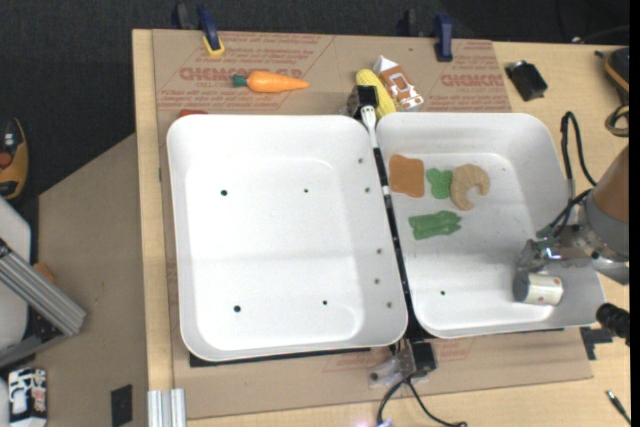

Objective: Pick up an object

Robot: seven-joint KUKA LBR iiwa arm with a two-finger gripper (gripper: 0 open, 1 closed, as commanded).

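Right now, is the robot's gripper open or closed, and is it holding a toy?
Gripper: cannot be told whether open or closed; it sits at the right bin's lower right corner, and no toy shows in it.

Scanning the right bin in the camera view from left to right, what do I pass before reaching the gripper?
Orange-brown flat piece → green leafy toy → tan curved piece → gripper at the bin's right edge. The small green piece beside the tan one overlaps the others' span, so it is left out.
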